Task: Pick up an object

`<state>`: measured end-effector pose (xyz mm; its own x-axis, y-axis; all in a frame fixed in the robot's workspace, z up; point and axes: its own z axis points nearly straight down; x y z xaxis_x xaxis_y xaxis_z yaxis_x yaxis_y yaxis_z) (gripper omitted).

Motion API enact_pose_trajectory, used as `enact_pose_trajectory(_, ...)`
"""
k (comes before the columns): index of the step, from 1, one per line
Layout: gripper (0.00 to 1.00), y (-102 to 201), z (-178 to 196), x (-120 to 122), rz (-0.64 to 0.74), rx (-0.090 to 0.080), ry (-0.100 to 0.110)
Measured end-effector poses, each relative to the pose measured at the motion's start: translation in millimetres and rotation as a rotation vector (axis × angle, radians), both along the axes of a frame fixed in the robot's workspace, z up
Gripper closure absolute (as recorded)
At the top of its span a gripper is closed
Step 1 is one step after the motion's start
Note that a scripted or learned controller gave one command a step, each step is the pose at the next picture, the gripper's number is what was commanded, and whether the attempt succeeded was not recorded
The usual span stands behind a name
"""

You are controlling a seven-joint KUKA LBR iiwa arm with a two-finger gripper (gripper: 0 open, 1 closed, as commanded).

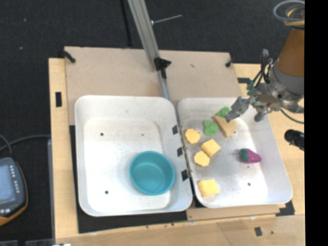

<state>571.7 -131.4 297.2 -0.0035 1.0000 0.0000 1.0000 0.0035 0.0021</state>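
Here, fingers [250, 109] seemingly spread open over right bin's [274, 181] far rim; tan block [226, 126] just beside

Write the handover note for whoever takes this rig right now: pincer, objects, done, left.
Pincer: above the right bin's far edge, open, holding nothing.
Right bin: four yellow blocks, a tan block nearest the pincer, green pieces, a purple toy.
Left bin: a blue bowl.
Done: no pick yet.
Left: close on one object and lift; the tan block looks closest.
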Motion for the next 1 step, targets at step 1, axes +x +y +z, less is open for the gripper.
enact_pose_trajectory(1,0.00,0.0,0.1,0.0,-0.001,0.000,0.000)
